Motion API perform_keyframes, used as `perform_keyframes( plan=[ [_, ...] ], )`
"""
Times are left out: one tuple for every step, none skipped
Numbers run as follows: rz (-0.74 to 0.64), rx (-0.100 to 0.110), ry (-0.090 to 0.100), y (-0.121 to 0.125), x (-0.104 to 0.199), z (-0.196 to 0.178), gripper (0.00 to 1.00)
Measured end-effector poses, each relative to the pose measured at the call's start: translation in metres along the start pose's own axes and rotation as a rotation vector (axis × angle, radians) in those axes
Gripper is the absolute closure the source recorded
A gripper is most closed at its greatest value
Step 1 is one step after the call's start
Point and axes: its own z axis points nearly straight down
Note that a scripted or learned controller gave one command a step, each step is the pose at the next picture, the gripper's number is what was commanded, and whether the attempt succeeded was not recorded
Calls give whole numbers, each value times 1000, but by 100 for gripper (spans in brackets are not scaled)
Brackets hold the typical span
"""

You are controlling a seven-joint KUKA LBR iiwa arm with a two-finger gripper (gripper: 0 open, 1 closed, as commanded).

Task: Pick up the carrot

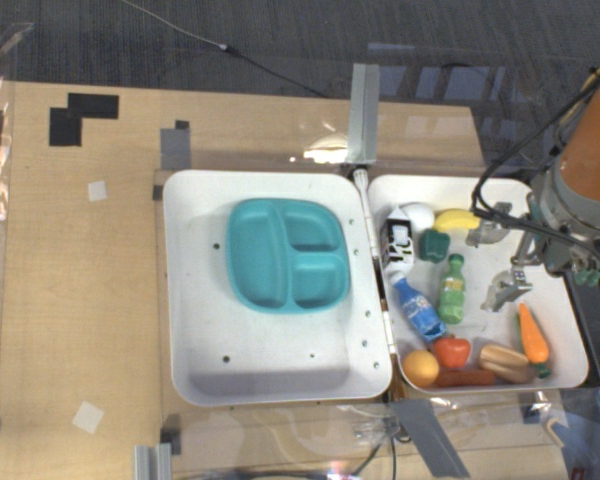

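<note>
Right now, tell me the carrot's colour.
Orange, with a green top end, seen in the camera view: carrot in the right bin.

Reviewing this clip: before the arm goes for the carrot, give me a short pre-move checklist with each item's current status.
1. Carrot in view in the right bin, near its right wall: ok.
2. Top of the carrot uncovered: ok.
3. Room around the carrot: not ok; the hot dog lies close at its lower left and the bin wall runs along its right.
4. Gripper lined up over the carrot: not ok; it sits up and left of it.
5. Gripper free of any object: ok, nothing shows between its fingers.
6. Finger opening wide enough for the carrot: cannot tell.
</note>
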Motion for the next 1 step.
perform_keyframes(
  plan=[
    [-191, -3, 9, -74, -5, 123, 0]
  ],
)
